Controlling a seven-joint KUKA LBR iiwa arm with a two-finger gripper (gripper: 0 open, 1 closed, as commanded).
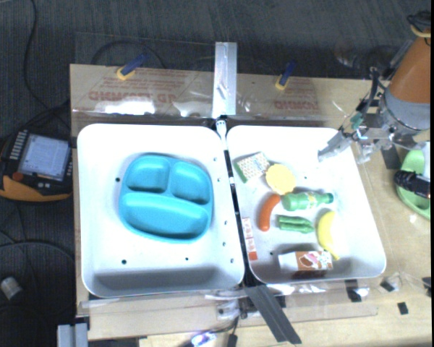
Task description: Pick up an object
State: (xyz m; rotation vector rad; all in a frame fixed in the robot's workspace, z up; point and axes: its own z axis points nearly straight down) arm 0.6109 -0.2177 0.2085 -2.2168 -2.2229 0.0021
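nearest the bottom edge, in the right bin (372, 262), a small brown and white carton (306, 261) lies on its side by the front wall. just above it a yellow banana (326, 233) lies lengthwise on the right, with a green pod-like vegetable (295, 224) beside it to the left. left of those an orange sausage-shaped toy (266, 212) lies tilted, near the divider between the bins. above the vegetable a green bottle (307, 200) lies on its side, its neck pointing right. a round yellow piece (279, 177) sits just above the bottle, touching or nearly touching a small green and white packet (251, 166) to its left.

the left bin (101, 266) holds a light blue divided tray (166, 196), set near its middle.

farther back, at the right bin's far right corner, the gripper (331, 149) hangs over the rim, apart from all the toys; nothing lies between its fingers, and whether they are spread or closed i cannot tell. the orange-banded arm (412, 78) rises behind it.
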